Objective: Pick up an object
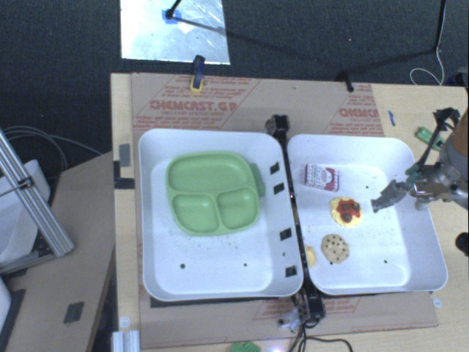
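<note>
Where your gripper (382,199) hung over the right bin (421,270), the yellow-and-red toy (345,211) lay just left of it, apart. Nothing sat between its jaws; their opening was too blurred to tell.

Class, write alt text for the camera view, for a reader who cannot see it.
A gripper hangs over the right bin, near a pizza toy, a cookie and a red-and-white carton. The left bin holds a green divided tray.
</note>
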Action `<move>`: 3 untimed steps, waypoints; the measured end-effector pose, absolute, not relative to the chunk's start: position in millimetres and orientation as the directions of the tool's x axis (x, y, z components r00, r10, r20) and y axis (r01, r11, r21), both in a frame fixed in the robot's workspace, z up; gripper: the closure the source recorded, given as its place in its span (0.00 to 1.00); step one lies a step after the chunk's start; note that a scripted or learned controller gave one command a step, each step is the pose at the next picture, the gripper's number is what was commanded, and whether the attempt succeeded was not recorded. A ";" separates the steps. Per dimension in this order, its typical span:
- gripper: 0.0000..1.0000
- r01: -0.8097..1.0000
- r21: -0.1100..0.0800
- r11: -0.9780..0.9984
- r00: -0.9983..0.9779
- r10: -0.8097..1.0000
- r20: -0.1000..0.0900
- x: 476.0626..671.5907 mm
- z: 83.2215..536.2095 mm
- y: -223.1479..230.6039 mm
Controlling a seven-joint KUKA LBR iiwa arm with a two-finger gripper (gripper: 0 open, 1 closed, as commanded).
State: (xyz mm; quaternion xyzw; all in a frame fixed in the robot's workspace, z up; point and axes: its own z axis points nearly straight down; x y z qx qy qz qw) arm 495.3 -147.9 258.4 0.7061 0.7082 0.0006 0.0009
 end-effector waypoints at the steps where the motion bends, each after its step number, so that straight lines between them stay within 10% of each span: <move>1: 0.00 1.000 0.001 0.007 -0.007 1.000 0.000 555.6 162.4 -136.1; 2: 0.00 1.000 0.000 0.005 -0.005 1.000 -0.001 589.6 80.1 -151.0; 3: 0.00 1.000 -0.003 0.000 0.000 1.000 0.001 557.6 84.1 -150.4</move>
